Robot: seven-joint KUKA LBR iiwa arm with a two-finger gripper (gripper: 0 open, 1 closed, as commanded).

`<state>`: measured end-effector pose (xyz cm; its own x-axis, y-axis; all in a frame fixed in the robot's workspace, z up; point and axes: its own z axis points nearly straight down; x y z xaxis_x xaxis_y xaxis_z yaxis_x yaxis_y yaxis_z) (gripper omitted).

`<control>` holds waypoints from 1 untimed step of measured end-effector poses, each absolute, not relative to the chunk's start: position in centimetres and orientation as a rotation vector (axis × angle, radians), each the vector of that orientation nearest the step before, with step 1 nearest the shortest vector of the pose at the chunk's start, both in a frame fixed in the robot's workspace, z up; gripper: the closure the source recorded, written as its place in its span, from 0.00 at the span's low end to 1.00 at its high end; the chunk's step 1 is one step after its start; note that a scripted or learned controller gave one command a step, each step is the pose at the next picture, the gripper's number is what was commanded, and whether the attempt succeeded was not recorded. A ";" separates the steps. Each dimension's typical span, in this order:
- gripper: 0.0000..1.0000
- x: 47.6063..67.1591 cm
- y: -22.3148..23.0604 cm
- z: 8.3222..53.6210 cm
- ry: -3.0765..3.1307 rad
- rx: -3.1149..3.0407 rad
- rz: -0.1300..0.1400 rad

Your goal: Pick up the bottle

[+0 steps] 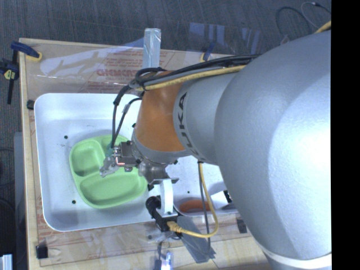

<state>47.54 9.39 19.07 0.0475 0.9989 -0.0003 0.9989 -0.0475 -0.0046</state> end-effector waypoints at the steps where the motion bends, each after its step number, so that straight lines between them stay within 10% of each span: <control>1: 0.00 51.3 6.1 25.2 -2.127 -2.308 0.005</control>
